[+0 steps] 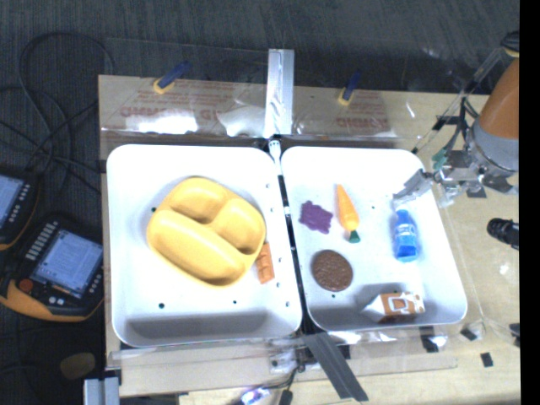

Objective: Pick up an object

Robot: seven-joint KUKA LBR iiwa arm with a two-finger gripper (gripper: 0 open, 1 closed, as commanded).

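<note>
Camera view: the gripper (415, 187) hovers over the right bin (451, 264).
We cannot tell its finger spacing; it holds nothing. We would descend squarely over the blue bottle (406, 234) just below.

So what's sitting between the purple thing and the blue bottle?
The orange carrot lies between the purple thing and the blue bottle, in the right bin, seen in the camera view.

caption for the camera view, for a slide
Gripper at the right bin's far edge above a blue bottle; yellow tray in the left bin.
</note>
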